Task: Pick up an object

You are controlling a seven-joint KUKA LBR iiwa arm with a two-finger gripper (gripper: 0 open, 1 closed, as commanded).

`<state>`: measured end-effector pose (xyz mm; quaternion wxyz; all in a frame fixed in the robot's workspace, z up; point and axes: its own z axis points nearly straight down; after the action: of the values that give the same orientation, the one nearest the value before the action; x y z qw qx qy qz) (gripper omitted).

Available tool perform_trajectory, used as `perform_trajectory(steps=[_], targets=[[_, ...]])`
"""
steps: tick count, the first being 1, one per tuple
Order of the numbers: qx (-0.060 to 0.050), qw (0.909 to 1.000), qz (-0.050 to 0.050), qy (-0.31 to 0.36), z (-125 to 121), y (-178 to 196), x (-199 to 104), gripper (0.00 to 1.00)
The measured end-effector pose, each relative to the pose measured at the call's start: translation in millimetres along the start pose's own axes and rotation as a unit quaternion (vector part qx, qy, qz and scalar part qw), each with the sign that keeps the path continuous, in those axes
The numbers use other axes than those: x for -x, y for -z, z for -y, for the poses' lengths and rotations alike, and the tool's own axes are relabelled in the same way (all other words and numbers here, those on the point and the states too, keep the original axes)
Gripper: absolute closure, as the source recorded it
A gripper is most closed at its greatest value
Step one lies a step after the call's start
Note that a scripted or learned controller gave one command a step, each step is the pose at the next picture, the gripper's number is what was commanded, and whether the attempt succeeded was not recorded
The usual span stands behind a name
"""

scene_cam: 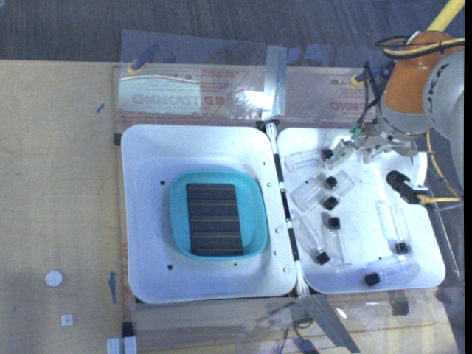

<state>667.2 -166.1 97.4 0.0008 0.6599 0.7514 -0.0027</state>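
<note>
— Several clear vials (330,198) with black caps are seen scattered in the right bin (431,271) in the camera view; none is seen lifted. How far along is the pick judged to be?

— Barely begun, it is judged. The gripper (361,140) is seen low over the far part of that bin, near a vial (306,158) at the top left, but no vial is seen between its tips. Whether the jaws are spread or closed cannot be told.

— And the nearest vial's lie?

— It is laid flat, long axis roughly across the bin, cap toward the arm. The grasp and the lift are left to be done. A teal tray (254,212) is seen in the left bin (147,198).
</note>
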Motion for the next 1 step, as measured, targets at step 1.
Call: perform_trajectory(steps=[1], targets=[[0.004, 0.9997, -0.002, -0.025, 25.8, -9.5, -43.0, 0.00]])
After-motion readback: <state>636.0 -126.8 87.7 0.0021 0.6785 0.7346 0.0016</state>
